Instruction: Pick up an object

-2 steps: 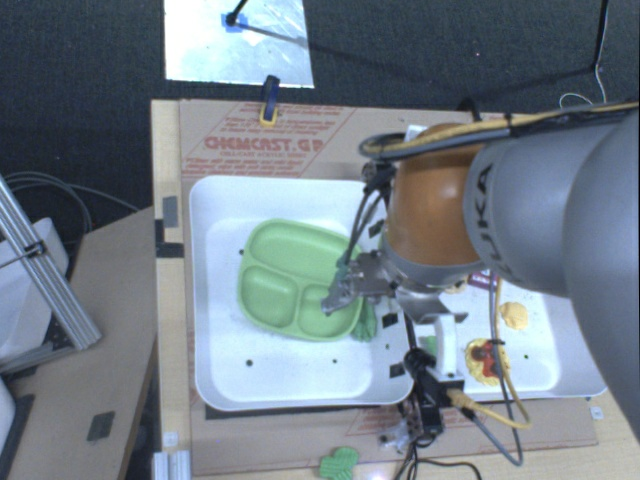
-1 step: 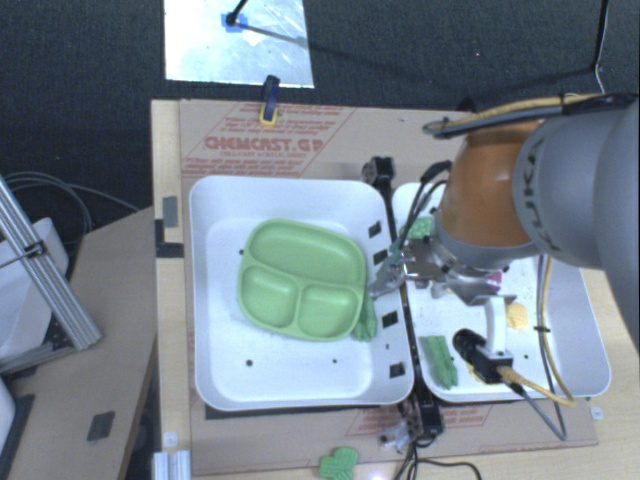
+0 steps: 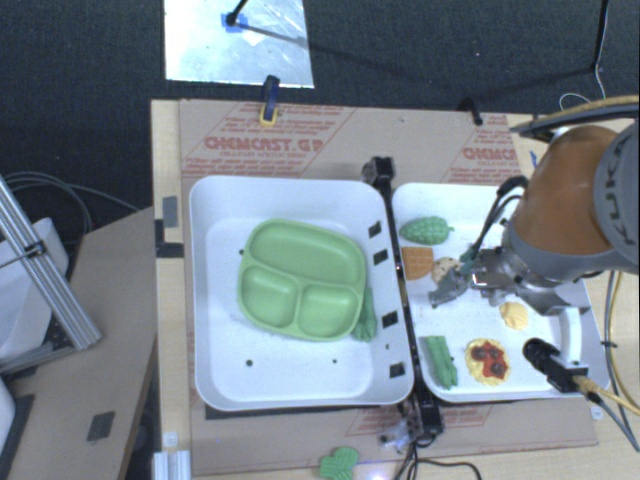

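A: We see the hand (image 3: 447,290) low over the right bin (image 3: 455,390), beside an orange cracker-like piece (image 3: 416,263) and a small round item (image 3: 443,266).

B: Clenched or released?

A: We cannot tell; it looks blurred. Nearby lie a green leafy toy (image 3: 426,230), green beans (image 3: 440,359) and a pizza piece (image 3: 487,360). The left bin (image 3: 215,368) holds a green tray (image 3: 300,280).

A robotics lab: two white bins (image 3: 300,393) on a cardboard-covered counter (image 3: 300,138) (cables trailing), aluminium framing (image 3: 45,278), dark carpet.
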{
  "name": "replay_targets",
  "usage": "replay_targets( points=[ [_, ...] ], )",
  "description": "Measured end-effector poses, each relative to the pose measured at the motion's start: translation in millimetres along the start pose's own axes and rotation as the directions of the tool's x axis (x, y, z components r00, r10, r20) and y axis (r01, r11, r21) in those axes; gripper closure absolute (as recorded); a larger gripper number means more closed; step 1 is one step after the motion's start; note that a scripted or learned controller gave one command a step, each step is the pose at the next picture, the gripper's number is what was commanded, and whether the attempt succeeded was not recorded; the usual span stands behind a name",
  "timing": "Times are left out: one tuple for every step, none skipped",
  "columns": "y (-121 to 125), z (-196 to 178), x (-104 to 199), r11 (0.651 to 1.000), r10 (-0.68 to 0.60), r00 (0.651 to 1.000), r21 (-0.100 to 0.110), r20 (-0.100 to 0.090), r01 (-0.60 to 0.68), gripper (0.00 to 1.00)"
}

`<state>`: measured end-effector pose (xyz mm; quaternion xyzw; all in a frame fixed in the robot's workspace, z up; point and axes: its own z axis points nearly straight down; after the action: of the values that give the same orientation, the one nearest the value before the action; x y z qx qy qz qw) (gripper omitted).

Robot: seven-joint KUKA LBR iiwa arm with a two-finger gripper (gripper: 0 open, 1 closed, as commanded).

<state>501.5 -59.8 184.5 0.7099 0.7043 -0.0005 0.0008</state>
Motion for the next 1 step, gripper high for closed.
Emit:
replay_targets(
  points=[
    [-13.7,0.1,51.7,1.0,-0.015,1.0,0.001,-0.004,0.015,0.0]
  ],
)
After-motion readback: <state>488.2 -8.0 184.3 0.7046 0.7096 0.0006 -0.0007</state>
